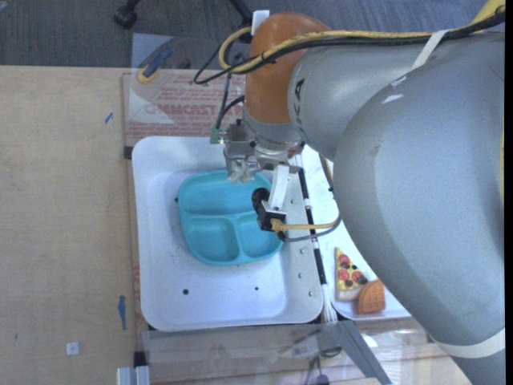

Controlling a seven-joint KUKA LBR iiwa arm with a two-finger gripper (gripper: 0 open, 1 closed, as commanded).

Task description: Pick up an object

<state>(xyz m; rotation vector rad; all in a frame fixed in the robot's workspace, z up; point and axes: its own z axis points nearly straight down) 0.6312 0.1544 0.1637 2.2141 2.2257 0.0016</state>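
Observation:
A light blue divided plate (pixel 216 223) lies in the left white bin (pixel 160 239), toward its far right part. My gripper (pixel 239 171) hangs down over the plate's far rim, at or just above it. The wrist above hides the fingertips. In the right bin (pixel 385 310), a toy pizza slice (pixel 347 273) and an orange-brown bread-like piece (pixel 371 297) lie near the front edge, mostly beneath the big grey arm.
The grey arm (pixel 401 151) covers most of the right bin. A cardboard sheet with red print (pixel 176 111) lies behind the left bin. Light wooden bench top (pixel 64 215) stretches to the left.

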